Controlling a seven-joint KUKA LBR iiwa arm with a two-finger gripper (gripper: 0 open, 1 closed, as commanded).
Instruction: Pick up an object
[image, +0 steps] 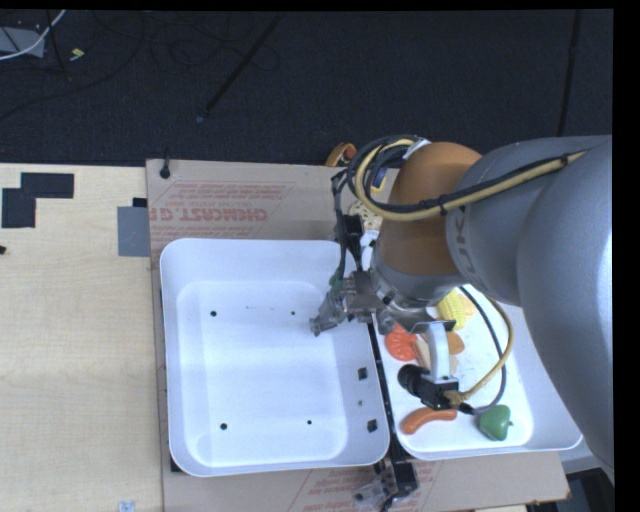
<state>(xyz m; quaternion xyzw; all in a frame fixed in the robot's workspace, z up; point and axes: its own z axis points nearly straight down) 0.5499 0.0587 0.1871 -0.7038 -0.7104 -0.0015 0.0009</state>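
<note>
Nearest the camera, in the shallow white right bin (545, 438), lie a green toy pepper (494, 423), a curved orange sausage-shaped toy (428, 419) and a round orange-red toy (401, 345). Beyond them a yellow corn-like toy (458, 306) sits under my wrist. My end effector (325, 322) hangs over the white left bin (180, 300); whether it is spread or pinched, I cannot tell.

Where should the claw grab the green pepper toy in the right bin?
Probably from straight above, around the green pepper's fat middle. It lies near the right bin's front edge, with open space on its right. The orange sausage-shaped toy and a yellow cable lie close on its left, so pinching front to back seems safest.
</note>
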